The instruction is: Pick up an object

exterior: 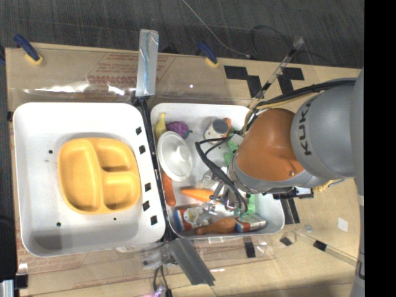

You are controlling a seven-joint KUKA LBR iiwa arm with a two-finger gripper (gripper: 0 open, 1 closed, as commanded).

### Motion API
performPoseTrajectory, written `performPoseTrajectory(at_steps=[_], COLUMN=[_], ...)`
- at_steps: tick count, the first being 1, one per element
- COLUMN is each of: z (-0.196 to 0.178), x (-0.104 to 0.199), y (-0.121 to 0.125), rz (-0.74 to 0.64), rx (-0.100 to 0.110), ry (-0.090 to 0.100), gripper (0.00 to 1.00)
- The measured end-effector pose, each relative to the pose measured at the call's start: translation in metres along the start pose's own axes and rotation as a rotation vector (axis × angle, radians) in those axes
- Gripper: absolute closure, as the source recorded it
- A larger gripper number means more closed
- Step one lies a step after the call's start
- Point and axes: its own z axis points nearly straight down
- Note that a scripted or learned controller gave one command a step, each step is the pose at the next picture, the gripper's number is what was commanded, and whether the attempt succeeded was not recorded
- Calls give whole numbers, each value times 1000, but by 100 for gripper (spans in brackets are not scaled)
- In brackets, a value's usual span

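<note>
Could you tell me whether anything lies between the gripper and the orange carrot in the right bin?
Nothing visible does: the gripper sits right beside the orange carrot, its tip at the carrot's right end. The white bowl lies just above, clear of that gap.

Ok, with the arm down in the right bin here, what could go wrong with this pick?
1. Clutter: the gripper sits low among packed items, beside the orange carrot and above the packets at the bin's near wall, so it may nudge neighbours or close on two things.
2. The white bowl lies close on its left and could get knocked.
3. The arm hides its own fingertips, so a grasp is hard to confirm.
</note>
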Motion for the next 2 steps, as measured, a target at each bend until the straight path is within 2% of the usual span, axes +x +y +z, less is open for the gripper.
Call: performPoseTrajectory(at_steps=[1, 2], z=[0, -11], x=[-5, -7], y=[17, 20], rz=[54, 46], rx=[5, 2], ry=[2, -5], gripper=[0, 100])
